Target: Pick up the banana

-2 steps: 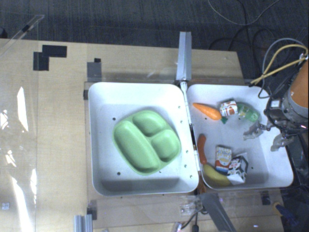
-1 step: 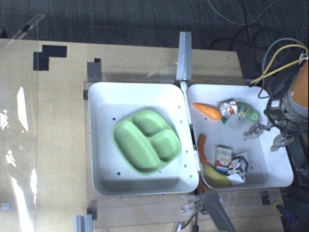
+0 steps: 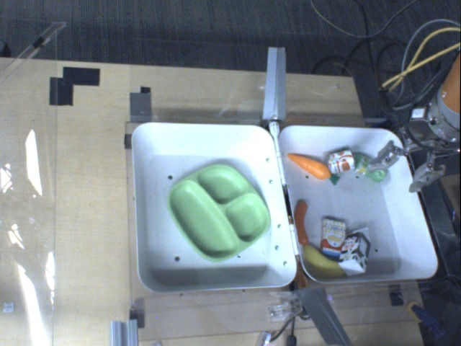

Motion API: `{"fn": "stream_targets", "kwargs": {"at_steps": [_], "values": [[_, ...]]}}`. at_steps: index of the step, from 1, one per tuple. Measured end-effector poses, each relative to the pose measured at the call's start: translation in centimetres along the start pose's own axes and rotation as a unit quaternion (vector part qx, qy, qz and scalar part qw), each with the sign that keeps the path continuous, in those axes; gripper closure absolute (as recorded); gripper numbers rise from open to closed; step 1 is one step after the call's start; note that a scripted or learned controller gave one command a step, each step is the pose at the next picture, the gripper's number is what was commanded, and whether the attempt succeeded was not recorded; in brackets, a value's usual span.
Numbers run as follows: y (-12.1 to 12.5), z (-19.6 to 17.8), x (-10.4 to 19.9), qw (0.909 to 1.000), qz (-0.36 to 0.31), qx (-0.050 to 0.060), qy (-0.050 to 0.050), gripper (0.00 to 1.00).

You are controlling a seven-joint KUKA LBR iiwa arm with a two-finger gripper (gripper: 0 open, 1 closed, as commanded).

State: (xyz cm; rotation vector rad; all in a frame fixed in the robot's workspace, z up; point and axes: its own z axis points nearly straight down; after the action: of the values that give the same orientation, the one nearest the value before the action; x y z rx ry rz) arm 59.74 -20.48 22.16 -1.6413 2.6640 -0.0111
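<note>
The banana (image 3: 321, 260) lies at the near edge of the right bin (image 3: 403, 225), beside a small carton (image 3: 333, 235) and a sausage (image 3: 300, 220). The gripper (image 3: 408, 166) hovers over that bin's far right corner, spread and holding nothing, well apart from the banana

The robot arm (image 3: 448, 99) reaches in from the right edge, its gripper (image 3: 408, 166) hanging low at the far right with fingers (image 3: 387, 153) spread apart.

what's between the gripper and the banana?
Camera view: mostly bare bin floor between gripper and banana, then a small carton and a crumpled wrapper beside the banana.
</note>
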Motion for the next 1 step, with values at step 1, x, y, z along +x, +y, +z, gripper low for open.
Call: {"fn": "stream_targets", "kwargs": {"at_steps": [1], "values": [[-0.21, -1.29, -0.22, 1.0, 0.001, 0.005, -0.004, 1.0]]}}
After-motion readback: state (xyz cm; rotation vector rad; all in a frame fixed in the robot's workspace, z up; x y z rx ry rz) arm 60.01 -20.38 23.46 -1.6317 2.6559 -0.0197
